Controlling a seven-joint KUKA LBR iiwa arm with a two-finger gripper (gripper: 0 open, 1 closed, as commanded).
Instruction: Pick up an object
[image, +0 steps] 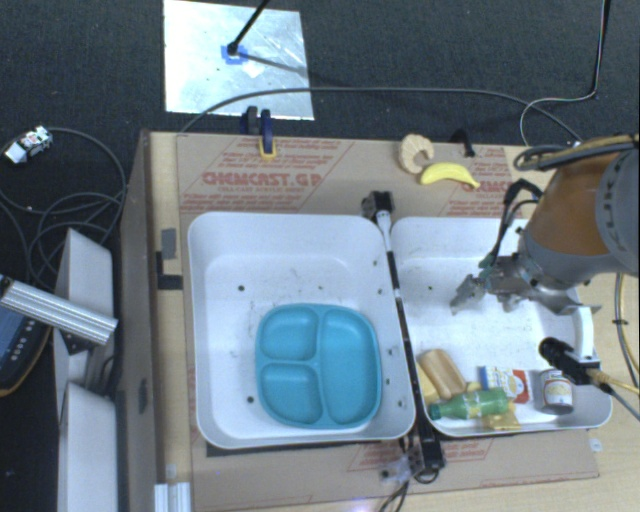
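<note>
While the arm (580, 215) reaches in from three o'clock, its tool (480, 290) hangs over the right bin (440, 240), near that bin's middle, with nothing visible between its tips; how far they are spread cannot be told from this slant. Along the right bin's six o'clock wall lies a cluster of objects — a tan block (442, 372), a green bottle (470, 404) on its side, a small white-and-red packet (500, 381) and a little can (556, 390) toward five o'clock. All of them sit apart from the tool. A blue divided plate (318, 364) rests in the left bin (230, 260), toward its six o'clock side. On the tabletop (330, 175) beyond the bins, at twelve o'clock of the right one, a yellow banana (449, 175) lies just beside a pale round piece (415, 151).
</note>
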